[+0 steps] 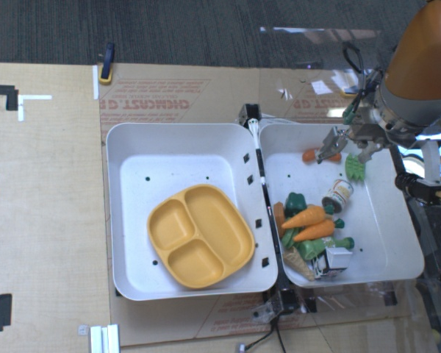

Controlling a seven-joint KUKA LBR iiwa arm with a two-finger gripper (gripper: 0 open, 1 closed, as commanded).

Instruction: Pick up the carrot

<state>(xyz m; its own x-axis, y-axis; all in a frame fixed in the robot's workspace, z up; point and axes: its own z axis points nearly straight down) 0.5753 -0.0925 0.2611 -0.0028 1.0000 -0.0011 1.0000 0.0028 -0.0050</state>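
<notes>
Overhead slanted view of two shallow white bins side by side on the surface. The left bin (125, 197) holds a yellow divided plate (200, 234) lying flat at its centre, apart from the clutter. The right bin (397, 226) holds the mixed items. Two carrots lie in the lower centre of this bin: the upper carrot (306, 217) and the lower carrot (315, 231), side by side and touching, tips pointing toward the frame's left, bedded among green toy vegetables (297, 201). A small jar (338, 195) rests just beside them to the upper right, and a white carton (336, 259) sits below. The tool (345, 147) hangs over the upper part of the right bin, near a small orange piece (309, 155) and a green leafy item (355, 168), well apart from the carrots. Its two fingers appear spread, with nothing between them. Judged from this layout, the grasp is not yet made; crowding neighbours could obstruct finger entry.
</notes>
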